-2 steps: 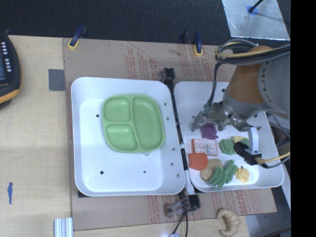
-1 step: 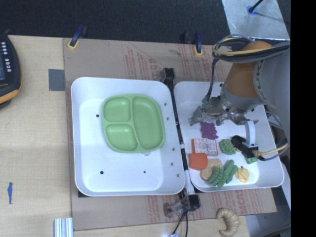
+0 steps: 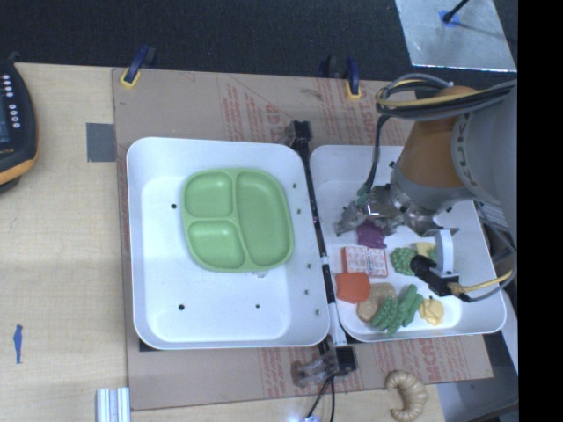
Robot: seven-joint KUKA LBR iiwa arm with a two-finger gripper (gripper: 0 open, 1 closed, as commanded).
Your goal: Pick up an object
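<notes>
Purple toy point(image 3: 371, 234) just beneath end effector point(image 3: 362, 211)

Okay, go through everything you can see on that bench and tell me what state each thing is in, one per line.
Green divided plate: flat in the left bin, nothing on it.
Right bin: holds a pile of toy food.
Purple piece: lying just under the gripper.
Red piece: lying flat, untouched.
Green pea pod: lying near the front edge.
Croissant: outside the bins, on the board.
</notes>
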